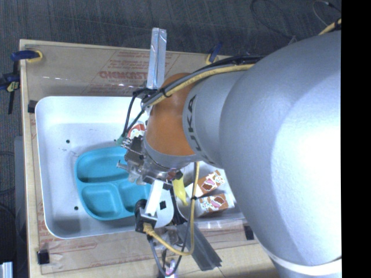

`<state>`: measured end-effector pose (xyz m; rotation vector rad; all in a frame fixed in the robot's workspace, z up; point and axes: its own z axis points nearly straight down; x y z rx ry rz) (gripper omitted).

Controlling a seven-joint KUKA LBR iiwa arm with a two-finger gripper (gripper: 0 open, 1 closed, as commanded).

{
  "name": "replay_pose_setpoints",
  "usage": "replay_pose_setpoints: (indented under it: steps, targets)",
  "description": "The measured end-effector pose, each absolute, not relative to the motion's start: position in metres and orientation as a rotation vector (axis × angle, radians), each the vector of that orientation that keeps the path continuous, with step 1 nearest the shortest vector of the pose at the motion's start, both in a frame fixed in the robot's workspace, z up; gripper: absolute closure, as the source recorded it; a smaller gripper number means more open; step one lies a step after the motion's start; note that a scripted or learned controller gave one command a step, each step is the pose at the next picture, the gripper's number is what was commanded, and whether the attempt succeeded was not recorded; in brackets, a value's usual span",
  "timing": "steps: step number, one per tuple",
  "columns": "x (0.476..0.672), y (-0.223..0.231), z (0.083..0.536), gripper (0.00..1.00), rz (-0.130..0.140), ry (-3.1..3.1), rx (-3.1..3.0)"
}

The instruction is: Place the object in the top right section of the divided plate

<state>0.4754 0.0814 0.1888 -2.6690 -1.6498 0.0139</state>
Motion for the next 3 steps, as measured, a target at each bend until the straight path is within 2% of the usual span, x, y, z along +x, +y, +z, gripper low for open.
replay_pose_setpoints:
  steps: [1, 2, 3]
  targets:
    - [0.521, 0.106, 0.104, 1.0, -0.004, -1.412, -2.807]
    - [0.525, 0.104, 0.092, 1.0, -0.003, -1.274, -2.872]
    - [0.526, 0.105, 0.093, 0.0, -0.009, -1.276, -2.873]
